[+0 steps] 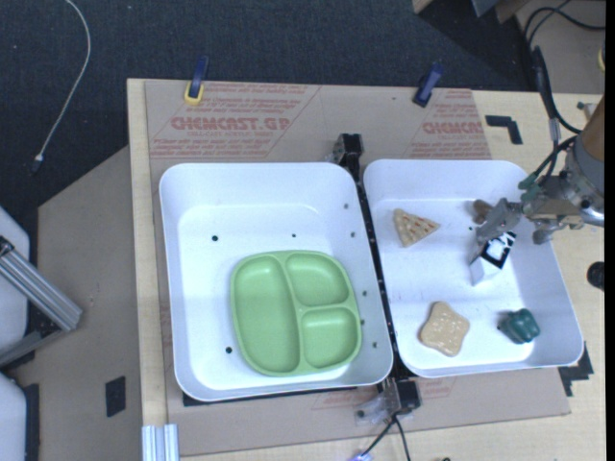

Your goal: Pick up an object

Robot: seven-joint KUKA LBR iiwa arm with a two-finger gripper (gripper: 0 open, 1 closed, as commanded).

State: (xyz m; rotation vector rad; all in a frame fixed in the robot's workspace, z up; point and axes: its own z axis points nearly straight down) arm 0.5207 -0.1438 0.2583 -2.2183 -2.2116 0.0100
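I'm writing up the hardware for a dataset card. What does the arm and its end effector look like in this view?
The arm enters from the view's right edge: a grey body with an orange band near the frame's edge. Dark cables run down along it from above. The end effector is grey metal, blocky at the wrist, with slim fingers and a black-and-white patch near the tips.

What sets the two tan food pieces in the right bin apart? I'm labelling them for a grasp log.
The triangular piece has straight edges and a point; the rounded piece has a lumpy outline. The triangular piece lies toward the bin's far side, the rounded piece toward its near side. Both are tan, lie flat, and rest apart from the gripper.
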